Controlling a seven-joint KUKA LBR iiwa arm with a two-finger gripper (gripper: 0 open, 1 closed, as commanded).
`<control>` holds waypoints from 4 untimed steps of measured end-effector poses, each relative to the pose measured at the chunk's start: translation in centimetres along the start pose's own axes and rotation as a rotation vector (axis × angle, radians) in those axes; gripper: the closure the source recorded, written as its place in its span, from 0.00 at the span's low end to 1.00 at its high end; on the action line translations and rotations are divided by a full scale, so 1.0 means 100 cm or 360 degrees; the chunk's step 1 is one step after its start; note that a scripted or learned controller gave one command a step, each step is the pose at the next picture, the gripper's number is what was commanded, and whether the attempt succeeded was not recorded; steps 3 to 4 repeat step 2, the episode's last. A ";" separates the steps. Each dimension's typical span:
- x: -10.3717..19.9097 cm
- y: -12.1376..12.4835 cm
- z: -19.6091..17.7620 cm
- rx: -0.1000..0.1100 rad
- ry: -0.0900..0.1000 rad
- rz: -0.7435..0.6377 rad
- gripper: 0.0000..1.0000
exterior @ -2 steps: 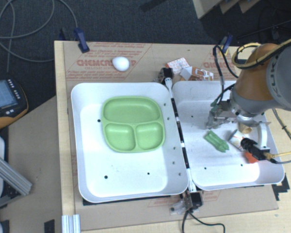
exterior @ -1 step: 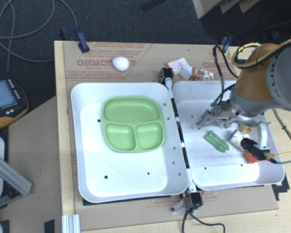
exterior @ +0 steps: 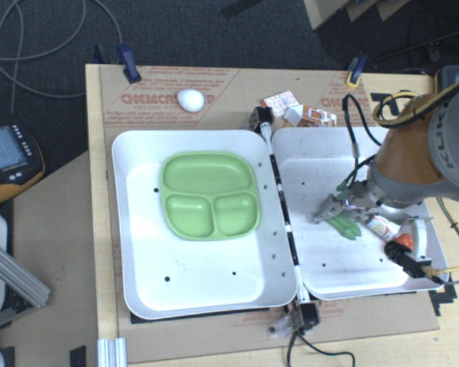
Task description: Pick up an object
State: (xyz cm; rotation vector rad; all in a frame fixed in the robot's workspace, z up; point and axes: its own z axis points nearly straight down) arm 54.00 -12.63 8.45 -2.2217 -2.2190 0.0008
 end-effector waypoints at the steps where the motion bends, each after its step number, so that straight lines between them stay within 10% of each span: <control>1: 0.000 0.000 -0.010 -0.0003 0.0000 0.0000 1.00; 2: 0.056 0.051 -0.101 -0.0006 -0.0001 -0.0005 1.00; 4: 0.056 0.051 -0.101 -0.0006 -0.0001 -0.0005 1.00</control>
